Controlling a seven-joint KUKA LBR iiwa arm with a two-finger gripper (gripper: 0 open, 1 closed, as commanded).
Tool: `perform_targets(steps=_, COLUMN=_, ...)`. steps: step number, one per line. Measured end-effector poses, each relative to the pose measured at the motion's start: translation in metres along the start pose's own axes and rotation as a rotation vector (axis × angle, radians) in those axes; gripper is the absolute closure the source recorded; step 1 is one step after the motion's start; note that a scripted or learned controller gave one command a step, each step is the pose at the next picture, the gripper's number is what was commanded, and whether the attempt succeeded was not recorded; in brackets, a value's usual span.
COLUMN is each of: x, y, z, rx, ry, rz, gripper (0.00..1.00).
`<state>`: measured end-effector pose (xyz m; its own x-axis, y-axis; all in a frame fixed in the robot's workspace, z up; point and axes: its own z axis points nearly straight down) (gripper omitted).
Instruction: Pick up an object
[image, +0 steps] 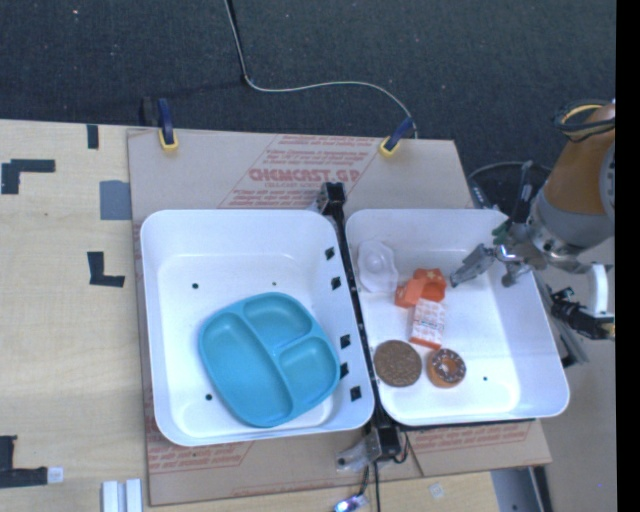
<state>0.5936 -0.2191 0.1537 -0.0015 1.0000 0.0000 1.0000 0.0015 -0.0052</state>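
My pincer (488, 266) hangs over the right bin (520, 330) with its fingers spread apart and nothing between them. The orange packet (419, 288) lies at its nine o'clock, near but not touching, with the brown cookie (398, 363) and frosted donut (446, 368) toward seven o'clock.

Robotics lab: two white bins (160, 300) on a clamped cardboard sheet (290, 170), robot arm (580, 180), cable (320, 85) overhead.

A cardboard sheet (300, 170) lies under both bins, held by two clamps (166, 136) at its far edge.
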Motion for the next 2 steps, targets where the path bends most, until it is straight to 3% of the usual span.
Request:
perform_targets(steps=1, x=-0.0025, y=0.0069, z=0.0600, rx=0.001, ry=0.000, rz=0.000, gripper=0.00)
perform_targets(steps=2, x=-0.0022, y=0.0076, z=0.0682, rx=-0.005, ry=-0.003, rz=-0.001, gripper=0.00)
